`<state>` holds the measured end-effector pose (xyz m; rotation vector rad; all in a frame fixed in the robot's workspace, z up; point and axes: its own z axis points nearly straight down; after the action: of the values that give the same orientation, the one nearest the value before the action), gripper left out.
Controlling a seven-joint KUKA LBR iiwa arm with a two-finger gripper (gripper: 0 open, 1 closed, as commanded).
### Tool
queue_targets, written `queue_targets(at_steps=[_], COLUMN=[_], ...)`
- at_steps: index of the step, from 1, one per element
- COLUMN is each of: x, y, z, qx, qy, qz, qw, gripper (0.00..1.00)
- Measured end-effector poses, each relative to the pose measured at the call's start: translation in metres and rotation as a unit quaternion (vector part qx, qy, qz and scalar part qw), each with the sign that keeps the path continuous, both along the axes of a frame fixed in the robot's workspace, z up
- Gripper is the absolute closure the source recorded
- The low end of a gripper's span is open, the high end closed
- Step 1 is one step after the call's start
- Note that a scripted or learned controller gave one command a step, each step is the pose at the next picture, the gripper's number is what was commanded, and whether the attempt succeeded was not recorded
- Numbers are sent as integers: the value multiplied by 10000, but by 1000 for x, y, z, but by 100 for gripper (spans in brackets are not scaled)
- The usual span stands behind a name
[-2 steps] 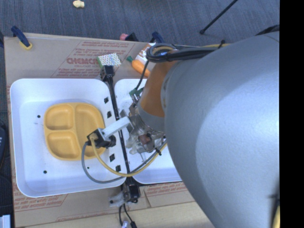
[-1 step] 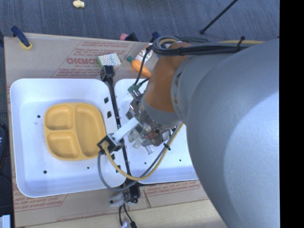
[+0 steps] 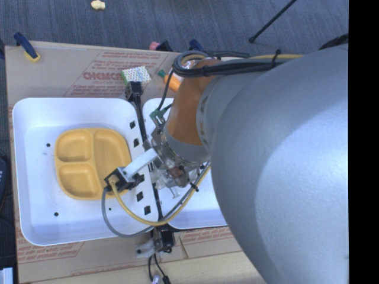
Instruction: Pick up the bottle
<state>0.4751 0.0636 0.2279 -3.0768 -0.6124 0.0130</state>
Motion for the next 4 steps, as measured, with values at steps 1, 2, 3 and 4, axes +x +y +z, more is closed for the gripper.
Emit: queue_targets(at_steps=[1, 2, 3, 4], x=[5, 1, 0, 0], y=[13, -38, -9, 41], z=[8, 13, 2, 3], qx=[10, 18, 25, 14], qy=[-4, -11, -6, -26], qz=[1545, 2356, 3085, 4008], qw=[9880, 9718, 9512, 9162], gripper=[100, 100, 100, 100])
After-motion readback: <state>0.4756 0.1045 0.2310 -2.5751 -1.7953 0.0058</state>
